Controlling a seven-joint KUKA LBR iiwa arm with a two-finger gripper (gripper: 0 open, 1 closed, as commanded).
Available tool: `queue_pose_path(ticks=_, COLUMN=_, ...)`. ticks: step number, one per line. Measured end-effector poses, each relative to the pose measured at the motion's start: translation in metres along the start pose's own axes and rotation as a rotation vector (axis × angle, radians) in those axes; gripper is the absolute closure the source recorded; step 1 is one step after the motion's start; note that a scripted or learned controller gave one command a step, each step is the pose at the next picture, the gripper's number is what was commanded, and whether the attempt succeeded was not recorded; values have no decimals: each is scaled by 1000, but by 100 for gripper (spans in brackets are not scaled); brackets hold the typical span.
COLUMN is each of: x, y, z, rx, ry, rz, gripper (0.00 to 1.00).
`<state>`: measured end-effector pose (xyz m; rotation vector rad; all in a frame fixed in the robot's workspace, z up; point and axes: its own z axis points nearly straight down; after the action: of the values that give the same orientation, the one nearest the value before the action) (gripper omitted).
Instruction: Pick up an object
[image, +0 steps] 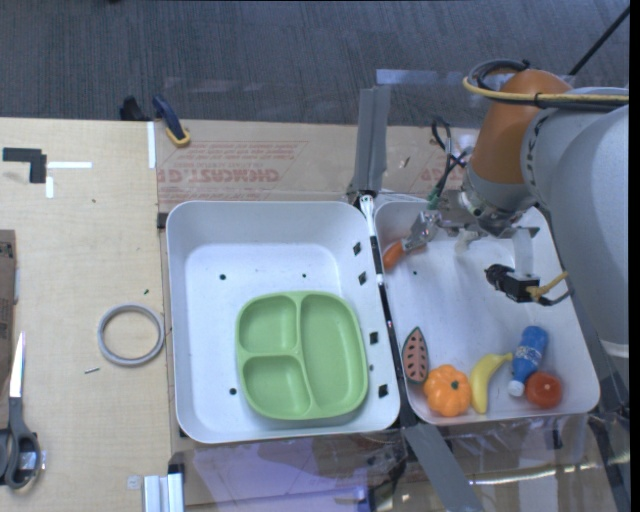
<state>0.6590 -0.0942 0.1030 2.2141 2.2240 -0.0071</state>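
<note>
My gripper (417, 236) is low in the far left corner of the right bin (470, 300), slanted down toward the left. A small orange carrot-like piece (392, 255) lies just beyond its tip against the bin's left wall; I cannot tell whether they touch. Along the near edge of this bin lie a watermelon slice (414, 354), an orange pumpkin (448, 389), a yellow banana (486, 378), a blue bottle (527, 356) and a red tomato (543, 389).
A green divided plate (300, 354) sits in the left bin (200, 300). The arm's black connector with a yellow cable (512, 282) hangs over the right bin. On the bench to the left lie a tape ring (131, 333) and scissors (18, 445).
</note>
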Motion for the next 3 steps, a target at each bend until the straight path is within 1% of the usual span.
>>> queue_pose_path(ticks=3, x=0, y=0, z=0, rx=0, ry=0, rz=0, gripper=0)
